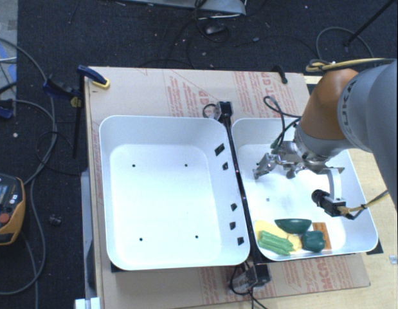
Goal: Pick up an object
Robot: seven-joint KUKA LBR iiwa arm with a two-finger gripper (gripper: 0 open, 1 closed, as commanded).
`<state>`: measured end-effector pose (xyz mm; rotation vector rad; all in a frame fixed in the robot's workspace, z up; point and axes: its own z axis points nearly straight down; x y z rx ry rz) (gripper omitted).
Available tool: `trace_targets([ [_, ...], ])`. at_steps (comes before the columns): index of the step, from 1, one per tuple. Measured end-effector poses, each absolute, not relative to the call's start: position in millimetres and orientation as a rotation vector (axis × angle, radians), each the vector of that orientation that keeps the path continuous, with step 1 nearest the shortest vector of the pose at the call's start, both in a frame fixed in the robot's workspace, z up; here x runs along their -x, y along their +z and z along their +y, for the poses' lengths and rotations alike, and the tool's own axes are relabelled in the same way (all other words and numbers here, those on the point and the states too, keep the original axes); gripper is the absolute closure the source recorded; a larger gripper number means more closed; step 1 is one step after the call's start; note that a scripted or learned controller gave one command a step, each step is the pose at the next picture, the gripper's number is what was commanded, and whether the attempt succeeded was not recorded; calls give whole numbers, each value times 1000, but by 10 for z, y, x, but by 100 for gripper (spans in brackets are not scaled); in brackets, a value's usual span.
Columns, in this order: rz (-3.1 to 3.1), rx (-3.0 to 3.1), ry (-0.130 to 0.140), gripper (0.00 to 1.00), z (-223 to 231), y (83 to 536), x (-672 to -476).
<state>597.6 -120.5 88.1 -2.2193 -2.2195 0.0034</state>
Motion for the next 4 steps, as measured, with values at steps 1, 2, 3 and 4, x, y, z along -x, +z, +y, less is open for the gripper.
trace_targets([
  [1,-2222,2222,-1,100,-1206,1009,-5987],
  [2,-2224,2223,-4,100,-1214,1575,-6089],
  [3,-2224,2223,-4,100,-1218,2009,-6144],
  [4,-2224,2225,-5,100,-1288,2586,-6095],
])
